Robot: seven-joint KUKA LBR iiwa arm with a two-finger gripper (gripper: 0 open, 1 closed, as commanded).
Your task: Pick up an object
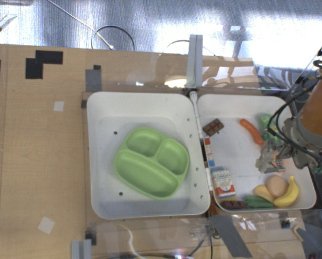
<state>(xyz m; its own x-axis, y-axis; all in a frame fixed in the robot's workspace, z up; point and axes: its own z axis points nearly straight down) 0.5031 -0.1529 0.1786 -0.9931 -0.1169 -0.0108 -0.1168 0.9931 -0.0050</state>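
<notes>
Gripper (271, 161) low in right bin (231, 150), finger state can't tell; banana (290, 193) at its 5 o'clock, near; sausage (251, 130) at 11 o'clock

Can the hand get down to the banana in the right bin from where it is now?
Probably yes. The hand hangs over the right bin just above the banana, with open space between. The egg and the bin's edge crowd the banana, so a clean grip looks doubtful.
</notes>
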